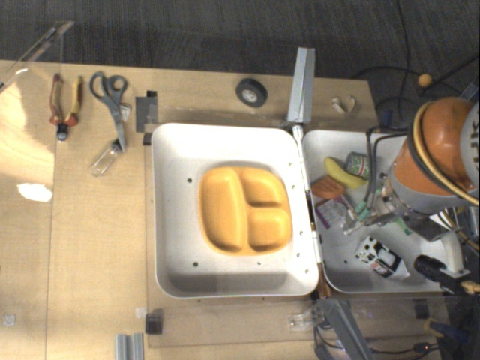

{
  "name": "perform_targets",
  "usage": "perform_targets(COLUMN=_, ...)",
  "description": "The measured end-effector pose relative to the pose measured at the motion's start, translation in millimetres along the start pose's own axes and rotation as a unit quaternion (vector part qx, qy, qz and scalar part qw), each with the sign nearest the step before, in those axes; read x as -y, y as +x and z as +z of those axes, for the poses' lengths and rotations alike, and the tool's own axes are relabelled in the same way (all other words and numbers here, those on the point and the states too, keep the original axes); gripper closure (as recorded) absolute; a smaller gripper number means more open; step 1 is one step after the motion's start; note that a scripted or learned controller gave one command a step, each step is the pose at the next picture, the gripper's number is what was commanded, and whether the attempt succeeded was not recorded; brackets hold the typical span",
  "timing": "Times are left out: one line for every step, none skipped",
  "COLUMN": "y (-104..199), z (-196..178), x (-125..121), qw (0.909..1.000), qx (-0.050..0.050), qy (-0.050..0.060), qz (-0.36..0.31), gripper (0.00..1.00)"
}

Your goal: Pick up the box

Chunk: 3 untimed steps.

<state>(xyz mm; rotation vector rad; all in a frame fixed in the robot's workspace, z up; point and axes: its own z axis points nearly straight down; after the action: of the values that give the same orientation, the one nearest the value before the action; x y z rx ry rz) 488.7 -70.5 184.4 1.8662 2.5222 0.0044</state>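
Observation:
A small white and black box (379, 256) lies flat near the front of the right bin (337, 274). The gripper (361, 216) hangs low over the middle of that bin, below the grey arm with its orange band (439, 152). It sits just above and to the left of the box, apart from it. A purplish flat packet (328, 214) lies right beside the gripper on its left. Nothing can be seen held by the gripper.
A banana (343, 172), a green can (358, 161) and a brown item (327, 188) lie at the back of the right bin. The left bin (176, 201) holds a yellow divided tray (245, 208). Scissors (114, 103), pliers (64, 103) and a tape roll (251, 91) lie on the bench behind.

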Motion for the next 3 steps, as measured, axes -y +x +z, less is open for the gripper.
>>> perform_targets(y=47, z=0, x=-14, qw=0.9950, qx=0.000, qy=-0.001, qz=0.100, gripper=1.00)
perform_targets(y=-5, z=0, x=2, qw=0.9546, qx=0.000, qy=0.001, qz=0.298, gripper=1.00)
perform_targets(y=25, z=-33, x=-40, qw=0.9993, qx=0.000, qy=-0.001, qz=0.037, gripper=1.00)
